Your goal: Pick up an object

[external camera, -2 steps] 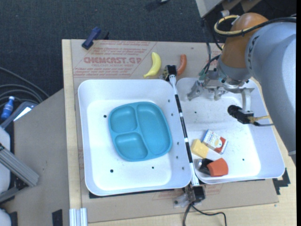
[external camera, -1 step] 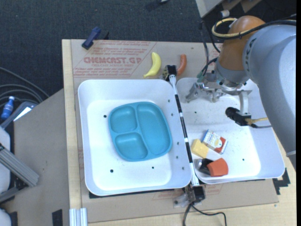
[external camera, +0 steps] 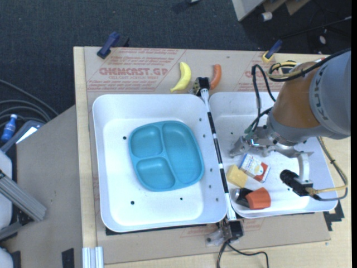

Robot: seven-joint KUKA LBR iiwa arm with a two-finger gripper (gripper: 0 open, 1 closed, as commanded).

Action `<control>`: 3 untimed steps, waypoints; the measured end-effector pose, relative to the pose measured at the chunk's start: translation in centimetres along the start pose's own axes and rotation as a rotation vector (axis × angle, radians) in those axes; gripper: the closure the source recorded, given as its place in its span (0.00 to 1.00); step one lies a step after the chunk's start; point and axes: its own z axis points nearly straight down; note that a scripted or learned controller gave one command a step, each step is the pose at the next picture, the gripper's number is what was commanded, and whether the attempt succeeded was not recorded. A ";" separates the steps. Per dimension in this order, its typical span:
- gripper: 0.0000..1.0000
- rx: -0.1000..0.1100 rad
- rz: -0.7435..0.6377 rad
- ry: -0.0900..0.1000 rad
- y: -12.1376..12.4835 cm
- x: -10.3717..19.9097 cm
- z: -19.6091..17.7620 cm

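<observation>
Carton (external camera: 254, 168), yellow block (external camera: 236, 177) and orange block (external camera: 257, 198) crowd together lower right; jaws (external camera: 245, 143), state untellable, hover above and could nudge neighbours, spoiling a grasp.

Dark carpet floor (external camera: 44, 21); wooden bench (external camera: 83, 166); black cables (external camera: 22, 102) at left.

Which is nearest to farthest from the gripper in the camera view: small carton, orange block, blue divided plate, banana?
From the gripper, over the right bin:
1. Small carton, just below it in the right bin.
2. Orange block, at the right bin's near edge.
3. Blue divided plate, in the left bin.
4. Banana, on the board behind the bins; its gap is close to the plate's.
</observation>
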 end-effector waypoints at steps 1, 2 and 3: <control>0.00 -0.002 -0.002 0.000 3.8 0.6 -0.1; 1.00 -0.004 -0.001 -0.001 3.8 0.6 -1.0; 0.00 -0.003 -0.001 -0.001 3.8 0.6 -1.0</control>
